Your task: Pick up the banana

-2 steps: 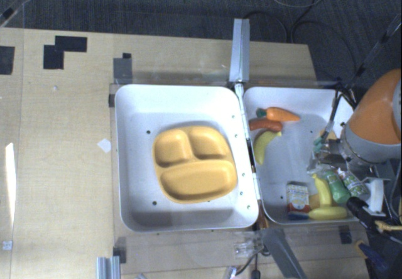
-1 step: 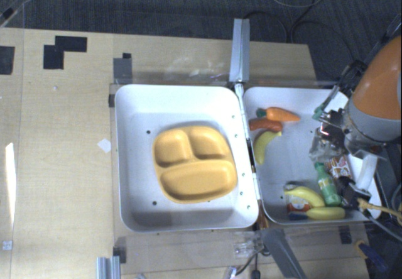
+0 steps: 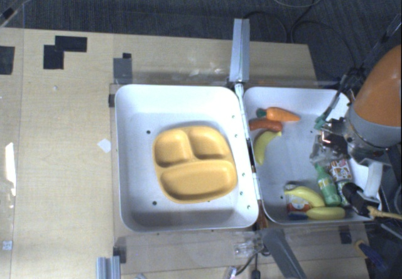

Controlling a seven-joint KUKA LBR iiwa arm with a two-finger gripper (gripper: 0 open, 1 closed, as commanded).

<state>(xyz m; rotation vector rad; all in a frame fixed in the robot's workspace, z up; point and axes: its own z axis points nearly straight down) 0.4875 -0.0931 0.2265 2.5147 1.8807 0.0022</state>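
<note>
A yellow-green banana (image 3: 264, 145) lies at the left side of the right bin (image 3: 286, 168), just below a carrot (image 3: 280, 114) and a reddish-orange piece (image 3: 265, 125). A second yellow banana (image 3: 304, 195) rests near the bin's front edge, beside a yellow oblong fruit (image 3: 326, 212) and a small red item (image 3: 296, 207). My gripper (image 3: 328, 143) hangs over the right part of this bin, above a green bottle (image 3: 326, 186). It is well to the right of the upper banana and touches neither banana. The grey arm with its orange band (image 3: 382, 92) hides the bin's right edge.
The left bin (image 3: 135, 146) holds a yellow compartment tray (image 3: 193, 162). A metal post (image 3: 240, 51) stands at the back between the bins. Cables lie on the dark floor behind the bench. A small printed packet (image 3: 340, 169) sits by the bottle.
</note>
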